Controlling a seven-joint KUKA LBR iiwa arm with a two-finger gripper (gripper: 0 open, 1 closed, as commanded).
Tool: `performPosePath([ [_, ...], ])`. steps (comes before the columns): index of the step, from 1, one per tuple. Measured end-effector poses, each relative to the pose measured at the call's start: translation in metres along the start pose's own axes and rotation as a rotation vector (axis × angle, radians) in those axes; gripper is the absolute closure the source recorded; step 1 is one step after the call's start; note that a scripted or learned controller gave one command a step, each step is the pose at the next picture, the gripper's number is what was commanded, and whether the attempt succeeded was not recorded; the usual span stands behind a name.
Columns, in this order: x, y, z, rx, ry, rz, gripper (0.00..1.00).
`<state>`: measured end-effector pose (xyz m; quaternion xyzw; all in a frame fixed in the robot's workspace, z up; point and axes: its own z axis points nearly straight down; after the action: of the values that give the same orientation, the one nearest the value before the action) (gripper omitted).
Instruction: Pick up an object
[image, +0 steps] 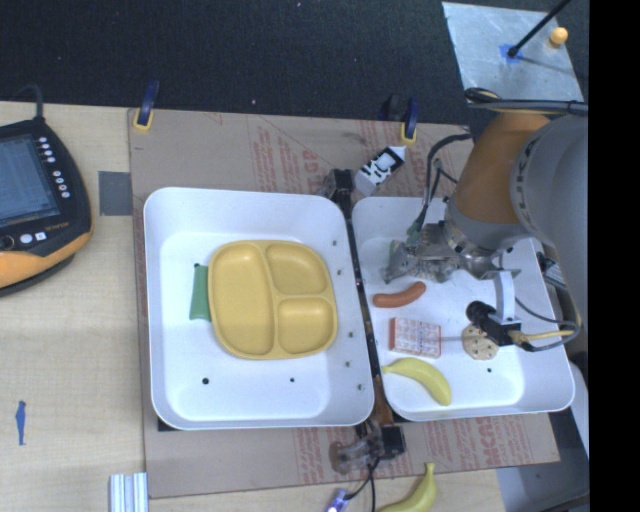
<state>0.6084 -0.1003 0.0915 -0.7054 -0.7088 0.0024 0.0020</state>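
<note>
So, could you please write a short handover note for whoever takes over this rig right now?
Gripper: low in the right bin, near its upper left corner, just above the sausage; no object seen in it.
Right bin also holds a red-patterned packet, a banana and a cookie.
Left bin: yellow divided plate over a green item.
Done: nothing lifted. Left: grasp and lift one object.

Two white bins (165, 300), two bananas (420, 378), one yellow divided plate (272, 298), one sausage (399, 294).
</note>
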Motion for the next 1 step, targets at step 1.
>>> performPosePath([
  [1, -0.0266, 0.0457, -0.0008, -0.003, 0.001, 0.001, 0.00],
])
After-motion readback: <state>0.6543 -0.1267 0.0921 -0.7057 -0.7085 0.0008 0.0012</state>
